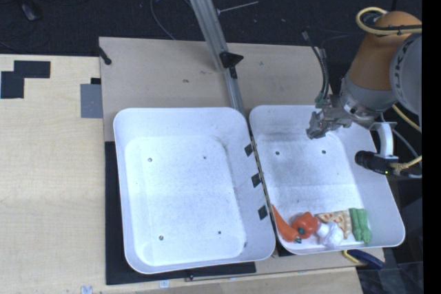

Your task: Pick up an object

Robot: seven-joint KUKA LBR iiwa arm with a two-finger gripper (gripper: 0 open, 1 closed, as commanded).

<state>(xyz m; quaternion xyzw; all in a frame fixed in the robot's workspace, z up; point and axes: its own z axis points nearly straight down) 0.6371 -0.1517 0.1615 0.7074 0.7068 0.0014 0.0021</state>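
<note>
My gripper point(318, 129) hangs over the far part of the right bin point(313, 169), well away from the objects. Those objects lie in a cluster along the bin's near edge: an orange carrot-like piece point(281, 224), a red-orange object point(306, 222), a white crumpled item point(329, 233), a tan patterned piece point(336, 219) and a green object point(360, 225). Nothing shows between the gripper's fingers.
The left bin point(182, 186) lies beside the right one, joined by black clips point(255, 180). An aluminium rail point(210, 24) slants up from the bins' far junction. Cables run beside the arm at the right.
</note>
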